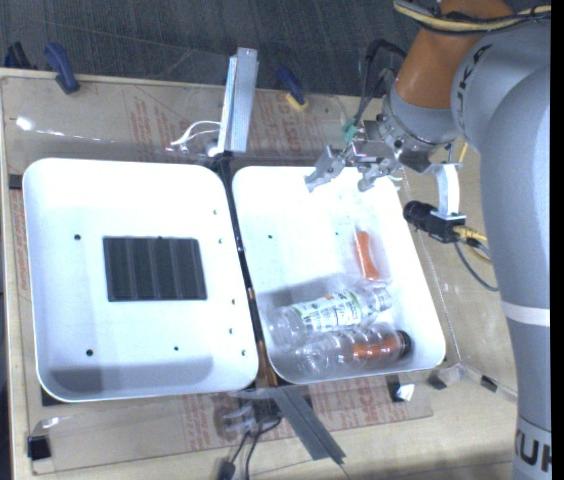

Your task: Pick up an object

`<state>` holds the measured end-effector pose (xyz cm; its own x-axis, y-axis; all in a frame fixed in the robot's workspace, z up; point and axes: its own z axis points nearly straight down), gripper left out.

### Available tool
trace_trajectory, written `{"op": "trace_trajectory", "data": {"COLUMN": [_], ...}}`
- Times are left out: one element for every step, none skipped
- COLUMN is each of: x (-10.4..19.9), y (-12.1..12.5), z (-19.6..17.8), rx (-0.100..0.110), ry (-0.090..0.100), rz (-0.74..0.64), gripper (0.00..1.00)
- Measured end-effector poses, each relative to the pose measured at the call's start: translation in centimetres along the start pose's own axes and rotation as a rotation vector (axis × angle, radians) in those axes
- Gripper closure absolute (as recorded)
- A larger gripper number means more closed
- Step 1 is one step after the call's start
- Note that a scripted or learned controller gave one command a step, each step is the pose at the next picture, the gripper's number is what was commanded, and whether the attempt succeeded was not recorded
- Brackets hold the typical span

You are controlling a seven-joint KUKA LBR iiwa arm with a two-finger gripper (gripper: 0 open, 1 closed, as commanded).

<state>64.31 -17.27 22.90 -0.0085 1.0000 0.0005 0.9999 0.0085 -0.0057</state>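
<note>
Clear bottles (337, 313) lie nearest us at the right bin's (262, 208) front edge, one with a red-brown end (387, 346), an orange tube (368, 255) just behind. We see the jaws (347, 168) spread apart, holding nothing, above that bin's far edge. Left bin (62, 208) holds a dark ribbed block (155, 268).

Dark grey carpet (162, 8) surrounds a pale wooden bench (112, 98) (blue clamps (62, 68) along its edge)

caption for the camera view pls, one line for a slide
KUKA arm's gripper hovers over the far edge of the right bin, which holds clear bottles and an orange item.
</note>
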Motion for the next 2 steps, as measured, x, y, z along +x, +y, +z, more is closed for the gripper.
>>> {"op": "trace_trajectory", "data": {"x": [0.16,0.18], "y": [0.06,0.05], "z": [-0.98,-0.97], "rx": [0.003,0.003], "ry": [0.000,0.000], "rz": [-0.007,-0.008], "gripper": [1.00,0.00]}}
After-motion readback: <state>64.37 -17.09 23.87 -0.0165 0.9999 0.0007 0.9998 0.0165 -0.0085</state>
